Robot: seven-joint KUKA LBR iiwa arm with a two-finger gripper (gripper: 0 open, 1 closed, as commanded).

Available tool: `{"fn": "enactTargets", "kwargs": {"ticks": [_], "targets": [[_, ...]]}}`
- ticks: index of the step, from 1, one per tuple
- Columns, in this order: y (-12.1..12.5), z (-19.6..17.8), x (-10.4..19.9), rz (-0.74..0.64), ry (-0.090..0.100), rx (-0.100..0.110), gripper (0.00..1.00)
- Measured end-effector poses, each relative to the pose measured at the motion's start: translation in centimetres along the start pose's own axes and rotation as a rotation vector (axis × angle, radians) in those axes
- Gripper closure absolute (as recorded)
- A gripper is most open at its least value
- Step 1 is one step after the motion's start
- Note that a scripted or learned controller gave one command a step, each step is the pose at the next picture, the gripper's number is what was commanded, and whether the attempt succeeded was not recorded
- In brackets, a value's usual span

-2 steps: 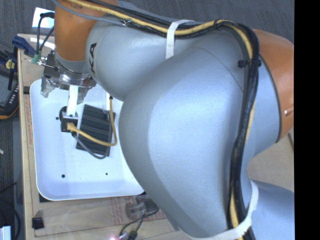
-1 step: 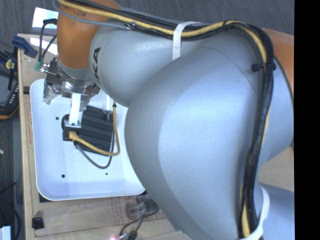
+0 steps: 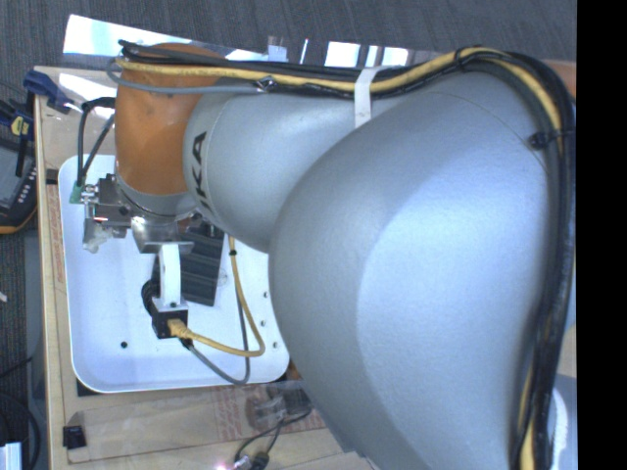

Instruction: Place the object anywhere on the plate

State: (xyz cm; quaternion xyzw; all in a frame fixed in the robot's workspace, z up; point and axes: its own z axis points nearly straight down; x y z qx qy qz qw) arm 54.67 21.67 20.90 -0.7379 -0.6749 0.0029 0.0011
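Grey casing all over this one: the arm (image 3: 421,262) reaches in from the right and covers most of the white bin (image 3: 108,360), leaving bare just the bin's left and lower stretch. Pale wood of the bench (image 3: 196,421) frames the bin below and to its left. Over the bin's upper left part sits the orange band (image 3: 147,135), and right beneath it the gripper (image 3: 106,213), pointing down into the bin. Open or shut? Can't tell from here. Where the object lies, can't tell either; the wrist hides that patch of the bin. Just off the bin's lower left corner, a small black block (image 3: 71,437) sits on the bench.
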Motion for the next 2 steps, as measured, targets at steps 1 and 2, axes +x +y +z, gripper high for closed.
{"fn": "enactTargets", "kwargs": {"ticks": [1, 2], "targets": [[-4.7, 0.9, -6.7, -0.032, 0.001, 0.000, 0.00], [-6.7, 11.9, -4.7, 0.107, 0.002, 0.001, 0.00]]}}
